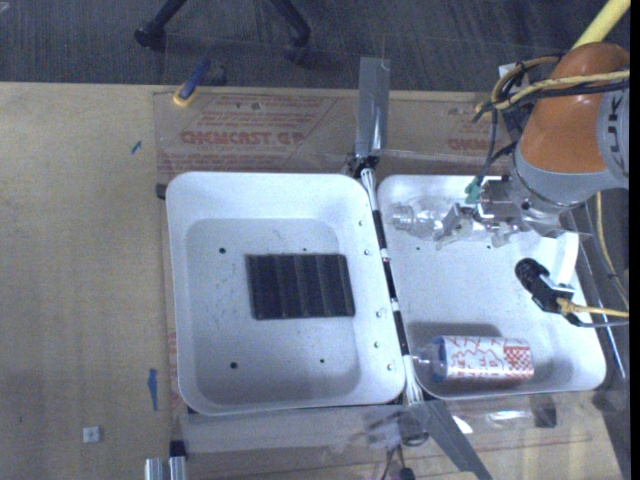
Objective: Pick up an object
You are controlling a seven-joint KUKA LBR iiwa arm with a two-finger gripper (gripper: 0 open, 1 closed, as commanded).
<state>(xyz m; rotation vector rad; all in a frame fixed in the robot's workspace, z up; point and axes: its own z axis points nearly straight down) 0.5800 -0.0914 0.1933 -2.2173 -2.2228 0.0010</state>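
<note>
Tool [470, 216] sits low over the far end of the right bin [590, 368], reaching in from the right; can't tell whether it's apart or together. A clear crumpled plastic item [418, 218] lies just beside the tool tip, toward the divider; contact can't be made out. Red-and-white patterned can [478, 357] lies on its side at the near end of the same bin, well apart from the tool. Black clip-like part [537, 281] with a yellow cable hangs below the wrist. Left bin [200, 208] holds a dark ribbed rectangular block [300, 286], flat at centre. Both bins sit on the bench [70, 268].
</note>
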